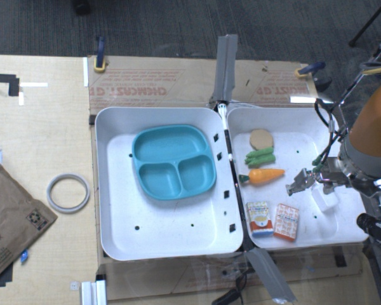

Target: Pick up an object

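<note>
Probably the carrot (toy plastic, so light, stiff, slippery) suits a mid-body grip; whether the jaws are spread, I cannot tell.

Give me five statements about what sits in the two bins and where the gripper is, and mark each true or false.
1. The blue divided plate lies in the left bin. True.
2. The toy carrot lies in the left bin. False: it lies in the right bin, just below the green pea pod.
3. The gripper is over the right bin. True.
4. The gripper holds the carrot. False: the carrot lies apart, to the gripper's left in the picture.
5. Two small boxes lie side by side near the right bin's front edge. True.
</note>
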